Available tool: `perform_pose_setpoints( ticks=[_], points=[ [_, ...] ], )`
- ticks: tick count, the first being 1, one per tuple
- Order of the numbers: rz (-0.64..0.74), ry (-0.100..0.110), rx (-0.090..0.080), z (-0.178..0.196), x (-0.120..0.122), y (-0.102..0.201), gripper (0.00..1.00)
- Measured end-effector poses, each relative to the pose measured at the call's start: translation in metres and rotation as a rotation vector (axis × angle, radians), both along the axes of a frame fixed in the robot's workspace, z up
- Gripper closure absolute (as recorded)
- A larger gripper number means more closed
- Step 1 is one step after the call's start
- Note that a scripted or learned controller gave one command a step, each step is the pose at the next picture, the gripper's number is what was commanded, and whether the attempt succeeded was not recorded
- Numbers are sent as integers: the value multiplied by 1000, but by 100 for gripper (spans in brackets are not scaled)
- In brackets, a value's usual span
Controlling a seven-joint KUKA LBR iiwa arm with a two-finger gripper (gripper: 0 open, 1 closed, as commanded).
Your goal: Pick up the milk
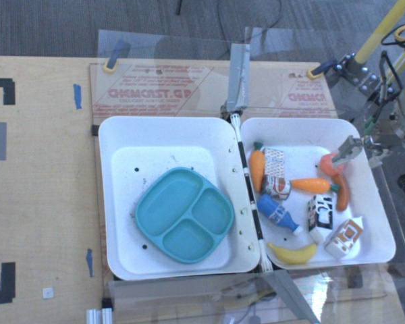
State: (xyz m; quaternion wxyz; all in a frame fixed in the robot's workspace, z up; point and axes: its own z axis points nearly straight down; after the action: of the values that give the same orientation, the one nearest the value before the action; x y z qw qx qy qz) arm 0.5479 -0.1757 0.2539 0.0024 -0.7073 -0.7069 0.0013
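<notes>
1. The pincer (349,148) is a slim grey metal piece, narrow and tapering toward its tip.
2. Behind it sits a darker, blocky grey mount (381,144) with angular edges.
3. Thin black cables (390,73) loop around the mount.
4. Finer details such as screws or markings are too small to tell.

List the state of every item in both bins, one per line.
Teal plate: flat, upright, nothing on it, in the left bin.
Milk carton: lying down, right bin.
Blue bottle: on its side.
Banana: lying by the near wall.
Two carrots: lying flat.
Tool: above the right bin's far right.
</notes>
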Motion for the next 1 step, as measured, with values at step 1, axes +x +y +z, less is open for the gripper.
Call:
perform_pose_setpoints(
  ticks=[1],
  points=[
    [82, -2, -1, -130, -6, 12, 0]
  ],
)
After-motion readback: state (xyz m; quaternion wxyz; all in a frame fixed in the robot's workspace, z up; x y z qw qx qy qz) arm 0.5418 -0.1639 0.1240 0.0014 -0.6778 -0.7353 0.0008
